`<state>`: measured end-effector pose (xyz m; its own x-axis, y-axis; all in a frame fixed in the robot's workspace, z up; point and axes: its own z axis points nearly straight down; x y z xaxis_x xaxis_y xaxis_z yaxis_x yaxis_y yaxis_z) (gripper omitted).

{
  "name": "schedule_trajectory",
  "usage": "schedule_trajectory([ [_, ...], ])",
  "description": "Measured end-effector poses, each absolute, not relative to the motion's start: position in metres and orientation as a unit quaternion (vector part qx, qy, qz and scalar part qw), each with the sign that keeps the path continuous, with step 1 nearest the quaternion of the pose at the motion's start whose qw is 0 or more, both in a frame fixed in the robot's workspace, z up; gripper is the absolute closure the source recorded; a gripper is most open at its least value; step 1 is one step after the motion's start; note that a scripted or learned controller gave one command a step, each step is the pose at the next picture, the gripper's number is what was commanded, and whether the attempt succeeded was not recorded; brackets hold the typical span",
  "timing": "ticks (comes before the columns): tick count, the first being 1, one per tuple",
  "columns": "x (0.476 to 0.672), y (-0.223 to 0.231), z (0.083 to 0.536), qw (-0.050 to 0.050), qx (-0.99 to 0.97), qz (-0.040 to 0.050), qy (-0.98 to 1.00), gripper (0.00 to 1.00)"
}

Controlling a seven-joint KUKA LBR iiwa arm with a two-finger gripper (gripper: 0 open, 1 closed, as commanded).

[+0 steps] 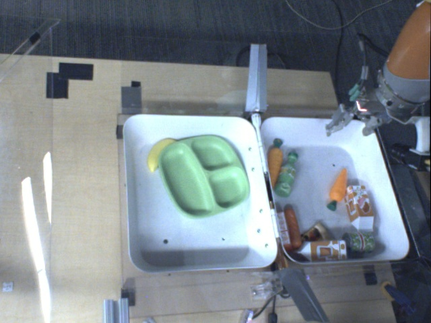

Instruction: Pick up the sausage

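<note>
gripper (352,118) hangs spread and empty; the sausage (291,223), likely light, smooth and slippery, wants a mid-length pinch.

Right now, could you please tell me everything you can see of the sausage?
The sausage is a short reddish-brown cylinder, smooth and glossy like plastic. It lies flat in the right bin, near its left wall toward the front, pointing roughly front to back. Its front end sits close against the small packets; whether they touch is unclear.
</note>
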<state>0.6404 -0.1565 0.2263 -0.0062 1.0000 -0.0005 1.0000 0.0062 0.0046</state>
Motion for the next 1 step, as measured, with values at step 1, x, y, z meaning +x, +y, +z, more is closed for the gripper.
schedule_trajectory([
  [1, 0.6388, -0.1408, 0.2122, 0.003, 0.651, 0.0017, 0.759, 0.00],
])
